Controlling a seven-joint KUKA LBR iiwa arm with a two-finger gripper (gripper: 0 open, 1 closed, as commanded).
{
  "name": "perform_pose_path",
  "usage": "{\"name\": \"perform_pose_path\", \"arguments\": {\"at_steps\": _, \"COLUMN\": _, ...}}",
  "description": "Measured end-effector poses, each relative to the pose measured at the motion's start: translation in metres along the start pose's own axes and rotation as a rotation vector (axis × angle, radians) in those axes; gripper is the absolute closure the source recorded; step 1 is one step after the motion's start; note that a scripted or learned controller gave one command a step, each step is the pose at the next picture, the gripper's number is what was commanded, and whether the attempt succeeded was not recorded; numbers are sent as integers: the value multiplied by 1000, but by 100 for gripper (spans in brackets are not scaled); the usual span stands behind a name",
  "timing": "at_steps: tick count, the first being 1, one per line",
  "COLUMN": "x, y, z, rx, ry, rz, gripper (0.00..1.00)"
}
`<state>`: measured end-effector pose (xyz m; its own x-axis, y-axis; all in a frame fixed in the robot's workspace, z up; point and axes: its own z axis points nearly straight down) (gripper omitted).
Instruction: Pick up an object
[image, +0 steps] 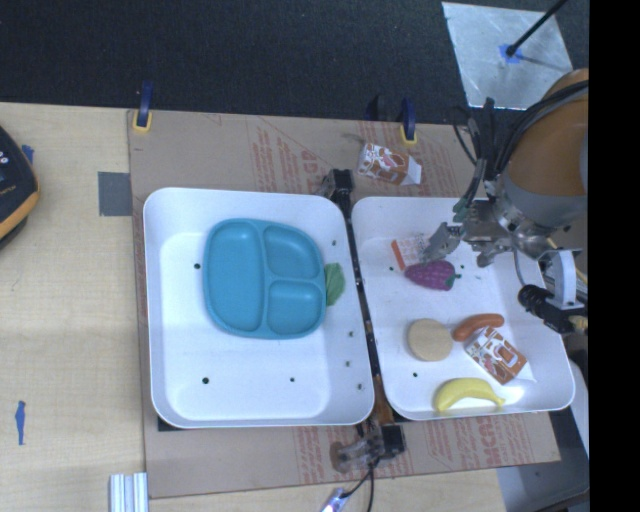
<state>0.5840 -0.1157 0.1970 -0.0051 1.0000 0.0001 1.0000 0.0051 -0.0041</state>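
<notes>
My gripper (463, 250) hangs over the back part of the right bin (560, 400), reaching in from the right. Its two grey fingers (439, 240) stand spread apart, open, with nothing between them. A purple toy fruit (430, 274) lies on the bin floor just below and left of the fingertips. A small red-and-white packet (407, 251) sits beside the fruit's left end. Nearer the front lie a round tan biscuit (430, 340), an orange sausage (478, 326), a red-and-white wrapper (496, 356) and a yellow banana (468, 396).
The left bin (180, 390) holds a blue divided plate (264, 278) with a green item (334, 283) at its right edge. Another packet (388, 164) lies on the cardboard behind the bins. The arm's cables and black fittings (548, 305) crowd the right bin's right side.
</notes>
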Motion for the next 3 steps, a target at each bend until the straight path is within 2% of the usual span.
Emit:
{"name": "perform_pose_path", "arguments": {"at_steps": 1, "x": -24, "y": 19, "z": 65, "rx": 1, "ry": -2, "rz": 0, "gripper": 0}}
{"name": "perform_pose_path", "arguments": {"at_steps": 2, "x": -20, "y": 50, "z": 101, "rx": -4, "ry": 0, "rz": -2, "gripper": 0}}
{"name": "perform_pose_path", "arguments": {"at_steps": 3, "x": 2, "y": 73, "z": 105, "rx": -1, "ry": -1, "rz": 0, "gripper": 0}}
